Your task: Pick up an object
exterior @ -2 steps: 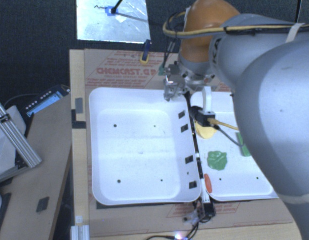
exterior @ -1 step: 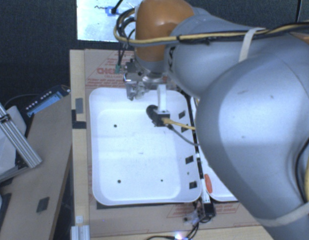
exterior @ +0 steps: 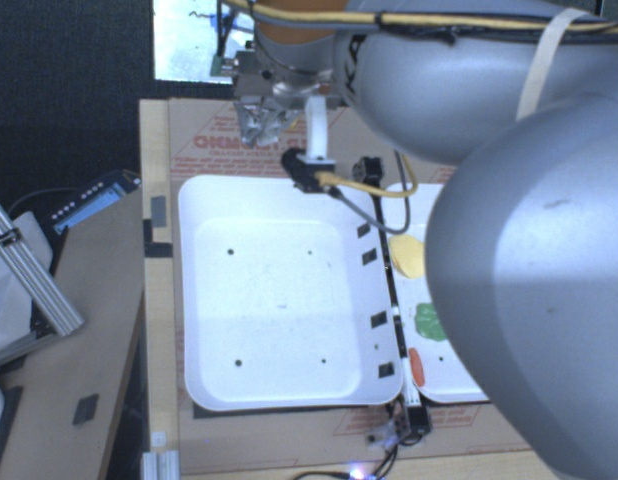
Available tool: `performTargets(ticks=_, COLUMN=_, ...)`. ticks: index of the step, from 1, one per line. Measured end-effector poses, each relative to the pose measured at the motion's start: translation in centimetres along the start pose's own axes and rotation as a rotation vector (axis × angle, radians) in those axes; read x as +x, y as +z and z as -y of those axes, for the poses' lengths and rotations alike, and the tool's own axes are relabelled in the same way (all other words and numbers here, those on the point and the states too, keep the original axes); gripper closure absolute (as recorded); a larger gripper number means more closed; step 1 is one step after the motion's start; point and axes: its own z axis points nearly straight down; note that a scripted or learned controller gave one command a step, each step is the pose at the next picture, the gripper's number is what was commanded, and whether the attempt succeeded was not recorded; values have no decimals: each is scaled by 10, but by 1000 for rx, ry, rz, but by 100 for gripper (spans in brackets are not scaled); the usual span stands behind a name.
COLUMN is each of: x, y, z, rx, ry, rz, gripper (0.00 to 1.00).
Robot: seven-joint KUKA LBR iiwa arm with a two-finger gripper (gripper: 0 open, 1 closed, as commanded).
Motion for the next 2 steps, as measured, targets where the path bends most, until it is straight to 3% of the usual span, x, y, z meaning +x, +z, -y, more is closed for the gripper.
performTargets(ticks=1, x=-3, y=-84, z=12, rx=6, ry=3, rz=3, gripper=100)
performTargets(ticks=2, x=-3, y=-108, z=2, rx=11, ry=4, rz=7, gripper=100)
